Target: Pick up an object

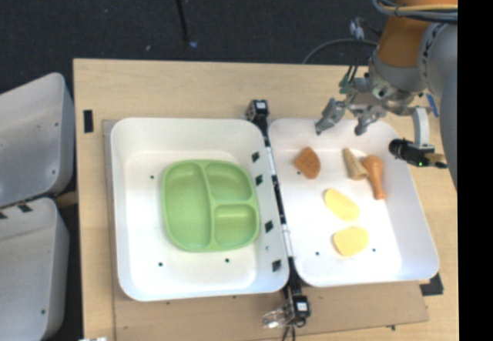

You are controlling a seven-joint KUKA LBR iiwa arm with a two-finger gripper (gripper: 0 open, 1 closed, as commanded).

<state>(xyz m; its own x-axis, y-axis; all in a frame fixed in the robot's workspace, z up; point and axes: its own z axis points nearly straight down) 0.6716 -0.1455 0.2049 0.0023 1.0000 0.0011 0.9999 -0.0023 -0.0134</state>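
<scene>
My gripper hangs over the far edge of the right bin, its two fingers spread apart and holding nothing. Just below it in the view, on the bin's smooth white floor, lie the things I could pick: a rounded brown bread-like lump down to the left, a pale tan stubby piece almost straight beneath, and touching that one's right side an orange, tapered carrot-like piece. Farther down sit two flat yellow, matte pieces, an oval one and a rounder one (chips or slices, I cannot tell which). Well off to my gripper's left, the left bin holds a light green plastic tray with three compartments. My arm comes in from the right, the orange band above the wrist, which tilts down toward the bin.
</scene>
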